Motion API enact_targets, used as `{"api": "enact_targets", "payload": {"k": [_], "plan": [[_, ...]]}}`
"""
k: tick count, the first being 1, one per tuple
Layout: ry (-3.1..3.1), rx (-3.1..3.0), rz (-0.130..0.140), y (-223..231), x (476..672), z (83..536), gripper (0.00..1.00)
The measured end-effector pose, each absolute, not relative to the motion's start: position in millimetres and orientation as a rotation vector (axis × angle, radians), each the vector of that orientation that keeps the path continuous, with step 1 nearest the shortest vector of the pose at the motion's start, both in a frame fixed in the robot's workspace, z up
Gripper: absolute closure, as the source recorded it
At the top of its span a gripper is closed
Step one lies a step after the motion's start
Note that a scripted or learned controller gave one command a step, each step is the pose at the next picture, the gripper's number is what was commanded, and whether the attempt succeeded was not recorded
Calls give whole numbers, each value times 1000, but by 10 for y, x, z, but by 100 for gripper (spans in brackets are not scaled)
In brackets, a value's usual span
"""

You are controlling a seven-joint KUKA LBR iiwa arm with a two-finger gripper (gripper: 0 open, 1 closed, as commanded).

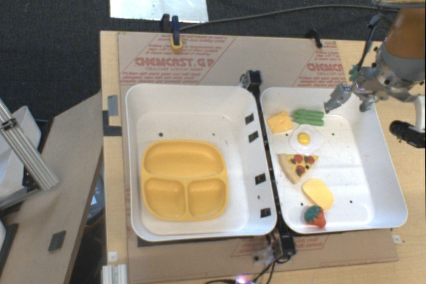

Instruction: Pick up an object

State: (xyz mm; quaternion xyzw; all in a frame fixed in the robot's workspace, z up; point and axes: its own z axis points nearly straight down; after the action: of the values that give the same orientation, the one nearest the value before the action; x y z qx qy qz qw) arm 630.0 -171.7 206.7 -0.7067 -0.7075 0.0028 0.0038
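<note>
- Nearest the camera, a toy strawberry (315, 215) is being shown at the front edge of the right bin (379, 163), with a yellow oval piece (318, 193) lying just behind it.
- Further back, a pizza slice (299, 165) is being seen in the middle of that bin, and a fried egg (304, 139) is lying just beyond it.
- Behind the egg, a cheese square (280, 122) and a bundle of green beans (308, 117) are being displayed side by side near the bin's far wall.
- In the left bin (166, 103), a yellow divided plate (185, 179) is being carried, its three compartments facing up.
- At the far right, the gripper (349, 98) is being held above the right bin's far corner, just beside the green beans; its two fingers are being kept spread apart, and nothing is being held between them.
- Beyond both bins, the table (219, 56) is being crossed by a black cable (279, 10).
</note>
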Motion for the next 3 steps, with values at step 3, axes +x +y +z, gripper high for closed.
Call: {"api": "enact_targets", "payload": {"k": [3], "plan": [[-2221,-2219,3,-1785,6251,967,0]]}}
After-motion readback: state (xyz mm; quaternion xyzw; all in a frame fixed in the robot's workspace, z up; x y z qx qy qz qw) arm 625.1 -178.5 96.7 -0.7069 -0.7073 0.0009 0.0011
